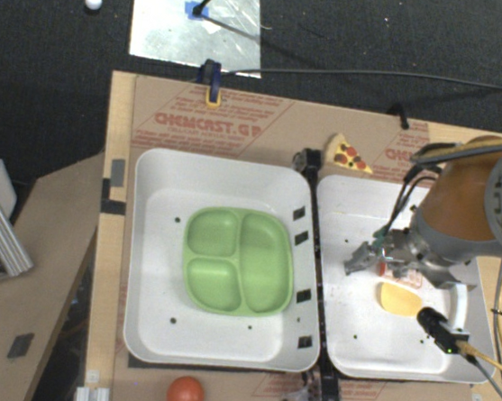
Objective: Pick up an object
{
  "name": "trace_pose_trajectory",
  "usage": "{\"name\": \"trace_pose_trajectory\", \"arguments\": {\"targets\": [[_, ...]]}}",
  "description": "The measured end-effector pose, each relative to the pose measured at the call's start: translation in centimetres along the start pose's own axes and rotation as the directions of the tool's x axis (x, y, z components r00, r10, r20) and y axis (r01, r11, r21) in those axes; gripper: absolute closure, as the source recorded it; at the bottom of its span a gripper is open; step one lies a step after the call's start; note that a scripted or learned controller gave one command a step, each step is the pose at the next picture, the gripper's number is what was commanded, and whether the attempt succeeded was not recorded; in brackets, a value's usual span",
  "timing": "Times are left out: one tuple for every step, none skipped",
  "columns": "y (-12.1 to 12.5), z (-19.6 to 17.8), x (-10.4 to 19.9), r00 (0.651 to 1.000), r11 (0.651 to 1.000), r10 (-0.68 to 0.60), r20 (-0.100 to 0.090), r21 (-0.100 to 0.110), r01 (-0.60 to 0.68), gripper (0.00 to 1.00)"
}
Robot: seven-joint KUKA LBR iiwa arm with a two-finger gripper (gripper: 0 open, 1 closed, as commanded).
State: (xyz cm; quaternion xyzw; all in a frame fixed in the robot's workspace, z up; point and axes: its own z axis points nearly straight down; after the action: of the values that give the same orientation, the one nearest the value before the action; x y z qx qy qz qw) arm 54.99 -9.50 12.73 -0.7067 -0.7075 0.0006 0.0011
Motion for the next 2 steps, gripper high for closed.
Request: {"name": "trace_pose_trajectory", "arguments": {"targets": [[0.0,4.5,0.0,1.000,1.000,0.000,0.000,-0.001,0.000,0.00],[0.1,3.2,0.0,1.000,1.000,0.000,0.001,-0.005,0.000,1.00]]}}
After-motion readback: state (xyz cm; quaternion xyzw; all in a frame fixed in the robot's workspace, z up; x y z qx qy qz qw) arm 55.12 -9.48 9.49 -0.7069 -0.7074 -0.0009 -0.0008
